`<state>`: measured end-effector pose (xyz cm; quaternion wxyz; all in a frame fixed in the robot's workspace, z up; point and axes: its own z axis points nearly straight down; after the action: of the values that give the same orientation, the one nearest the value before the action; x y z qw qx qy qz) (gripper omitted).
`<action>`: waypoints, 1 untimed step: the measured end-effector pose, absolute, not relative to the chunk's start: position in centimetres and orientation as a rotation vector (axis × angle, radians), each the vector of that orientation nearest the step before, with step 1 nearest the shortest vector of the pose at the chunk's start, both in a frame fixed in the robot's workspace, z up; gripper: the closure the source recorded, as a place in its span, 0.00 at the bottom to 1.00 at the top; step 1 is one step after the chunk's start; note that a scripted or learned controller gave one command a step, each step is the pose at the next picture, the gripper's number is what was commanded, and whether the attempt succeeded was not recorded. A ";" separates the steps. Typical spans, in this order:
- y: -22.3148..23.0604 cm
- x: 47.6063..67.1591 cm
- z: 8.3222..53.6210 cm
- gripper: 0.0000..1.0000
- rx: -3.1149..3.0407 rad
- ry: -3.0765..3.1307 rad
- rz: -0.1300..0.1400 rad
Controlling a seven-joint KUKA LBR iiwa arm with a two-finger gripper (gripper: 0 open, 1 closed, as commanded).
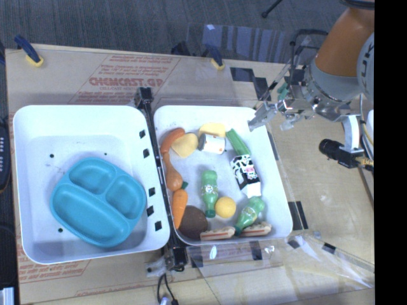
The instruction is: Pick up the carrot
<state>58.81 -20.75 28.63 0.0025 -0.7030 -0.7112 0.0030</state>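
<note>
Carrot (180, 206) — tapered (smooth, orange) — untouched

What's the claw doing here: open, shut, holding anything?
Claw: above the right bin's top right corner, nothing seen in it; open or shut cannot be told. The carrot lies in that bin.

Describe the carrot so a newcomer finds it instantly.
Look in the right-hand shallow white bin, along its left wall. The small orange tapered carrot lies near the front corner, touching a round brown item. A green tip at its top distinguishes it.
</note>
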 end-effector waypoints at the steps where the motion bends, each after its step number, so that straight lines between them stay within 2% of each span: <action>1: -11.1 56.1 21.8 0.00 -2.149 -2.275 0.013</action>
<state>56.13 -11.09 21.78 0.0061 -0.6867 -0.7269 0.0042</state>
